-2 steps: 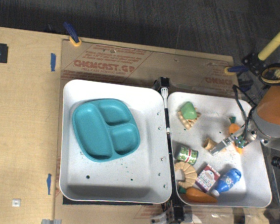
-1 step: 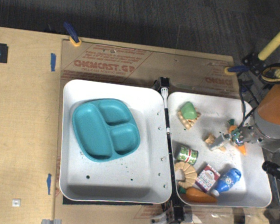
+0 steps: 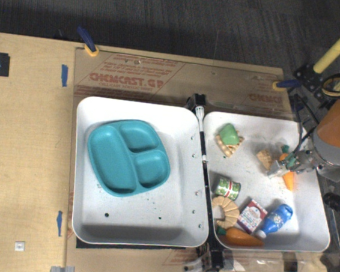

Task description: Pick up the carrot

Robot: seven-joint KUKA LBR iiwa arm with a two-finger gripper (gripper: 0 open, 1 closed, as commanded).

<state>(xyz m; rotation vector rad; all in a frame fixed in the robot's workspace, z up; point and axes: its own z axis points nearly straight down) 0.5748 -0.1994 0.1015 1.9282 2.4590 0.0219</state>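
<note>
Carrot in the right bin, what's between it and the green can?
A tan ridged biscuit lies between carrot and can, in the camera view.

Two white bins (image 3: 87, 172), one teal tray (image 3: 128, 156), one can (image 3: 227, 188), one blue bottle (image 3: 276, 219), two carrots (image 3: 244, 237).

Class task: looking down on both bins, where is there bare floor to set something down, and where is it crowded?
Bare: the left bin's floor around the teal divided plate, especially its front strip. Crowded: the right bin's front, packed with green can, red box, blue bottle and carrot.
</note>
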